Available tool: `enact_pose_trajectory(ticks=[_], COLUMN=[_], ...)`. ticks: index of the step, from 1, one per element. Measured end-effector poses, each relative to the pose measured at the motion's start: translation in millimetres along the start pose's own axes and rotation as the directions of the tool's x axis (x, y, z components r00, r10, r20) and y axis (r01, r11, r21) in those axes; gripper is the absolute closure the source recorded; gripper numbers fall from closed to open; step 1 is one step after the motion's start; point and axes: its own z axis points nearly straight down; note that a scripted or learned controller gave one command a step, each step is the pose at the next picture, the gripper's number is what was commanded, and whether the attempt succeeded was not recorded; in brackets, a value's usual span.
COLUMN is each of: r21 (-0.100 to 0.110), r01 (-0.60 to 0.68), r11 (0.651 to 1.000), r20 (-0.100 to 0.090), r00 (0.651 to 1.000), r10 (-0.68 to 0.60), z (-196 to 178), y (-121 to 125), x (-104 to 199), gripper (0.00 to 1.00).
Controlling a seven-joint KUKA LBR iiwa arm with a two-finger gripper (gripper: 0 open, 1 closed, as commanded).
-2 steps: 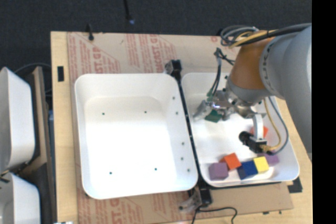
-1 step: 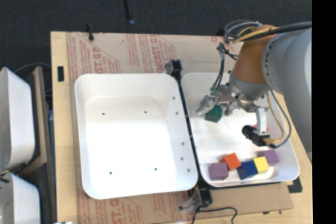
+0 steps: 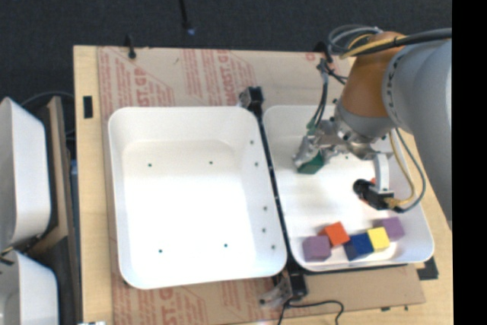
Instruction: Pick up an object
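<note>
Green object (image 3: 308, 164) under gripper (image 3: 312, 156), right bin (image 3: 293, 186); grip state impossible to tell. Best lifted straight, slowly, clear of the wall.

Two shallow white plastic bins (image 3: 122, 135) sit side by side. The right bin's near edge holds two purple cubes (image 3: 316, 247), one orange cube (image 3: 335, 233), one blue cube (image 3: 357, 246) and one yellow cube (image 3: 378, 239).
</note>
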Motion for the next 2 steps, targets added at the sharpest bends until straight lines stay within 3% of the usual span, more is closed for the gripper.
enact_pose_trajectory(ticks=[1,2], r21=[-0.004,0.002], r01=[0.005,0.008], r11=[1.000,1.000], r20=[-0.001,-0.002], r00=[1.000,1.000], r10=[-0.005,-0.008], z=[-92.1,-88.9], y=[10.4,12.6], x=[69.8,154.5], gripper=[1.00,1.00])
